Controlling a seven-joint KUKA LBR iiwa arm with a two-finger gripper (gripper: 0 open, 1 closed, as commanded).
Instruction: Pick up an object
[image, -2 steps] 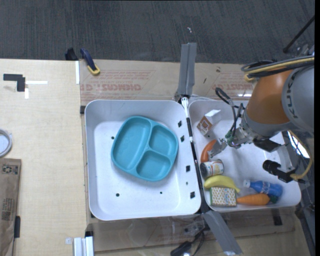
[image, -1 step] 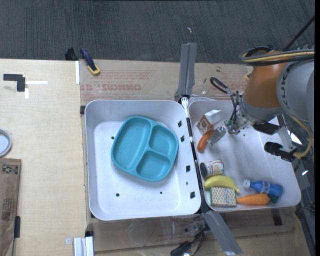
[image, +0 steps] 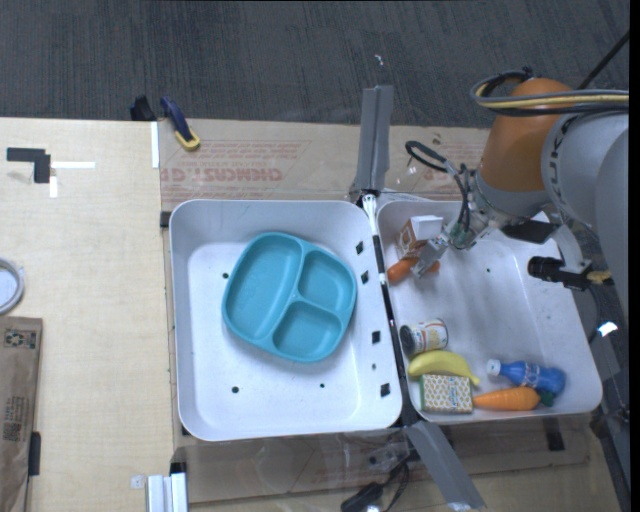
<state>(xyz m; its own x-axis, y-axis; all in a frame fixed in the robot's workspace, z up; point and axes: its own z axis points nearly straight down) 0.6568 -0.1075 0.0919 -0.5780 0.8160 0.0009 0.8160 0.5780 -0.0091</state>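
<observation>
This was a robotics lab: a plywood bench (image: 80, 230) held two white bins (image: 190, 300) left of and below the gripper (image: 432, 256), amid toy food.

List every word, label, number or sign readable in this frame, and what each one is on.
Red print on the cardboard sheet behind the bins: upside down and faint, too blurred to read.
Brown paper bag at the left edge: a small dark mark, too small to make out.
Small can, boxed snack and carton in the right bin: labels too small to read.
</observation>
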